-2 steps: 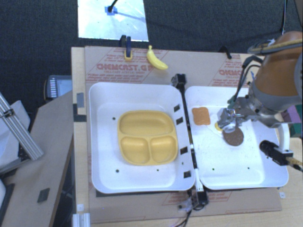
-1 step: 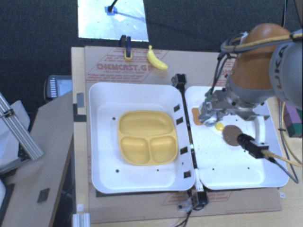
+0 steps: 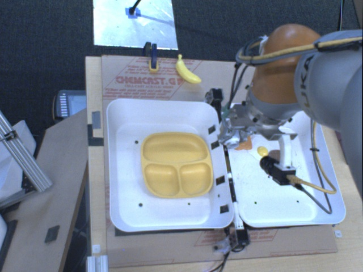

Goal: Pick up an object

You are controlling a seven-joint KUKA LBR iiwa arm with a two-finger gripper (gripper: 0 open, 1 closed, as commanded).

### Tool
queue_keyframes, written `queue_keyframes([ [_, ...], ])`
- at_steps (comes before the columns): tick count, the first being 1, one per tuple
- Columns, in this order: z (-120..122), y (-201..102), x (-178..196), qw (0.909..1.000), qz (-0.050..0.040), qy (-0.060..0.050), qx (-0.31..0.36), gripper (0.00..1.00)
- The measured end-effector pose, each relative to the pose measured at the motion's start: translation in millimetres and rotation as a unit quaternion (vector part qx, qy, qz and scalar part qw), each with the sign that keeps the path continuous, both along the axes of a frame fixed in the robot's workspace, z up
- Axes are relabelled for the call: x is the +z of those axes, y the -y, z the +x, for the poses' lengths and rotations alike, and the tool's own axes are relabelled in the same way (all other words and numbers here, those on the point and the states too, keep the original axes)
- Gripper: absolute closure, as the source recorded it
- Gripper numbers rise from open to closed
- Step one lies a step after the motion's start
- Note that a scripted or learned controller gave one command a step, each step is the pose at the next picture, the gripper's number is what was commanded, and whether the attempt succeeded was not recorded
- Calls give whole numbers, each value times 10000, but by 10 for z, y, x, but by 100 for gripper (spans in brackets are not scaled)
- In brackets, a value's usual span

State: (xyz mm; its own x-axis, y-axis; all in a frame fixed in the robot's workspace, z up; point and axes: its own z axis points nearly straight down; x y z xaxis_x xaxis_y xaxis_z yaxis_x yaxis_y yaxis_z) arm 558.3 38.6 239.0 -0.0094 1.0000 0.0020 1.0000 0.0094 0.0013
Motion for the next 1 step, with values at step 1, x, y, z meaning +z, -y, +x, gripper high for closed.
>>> queue_keyframes([
  [1,-48,-586,-56,10000,-1,-3,3,100],
])
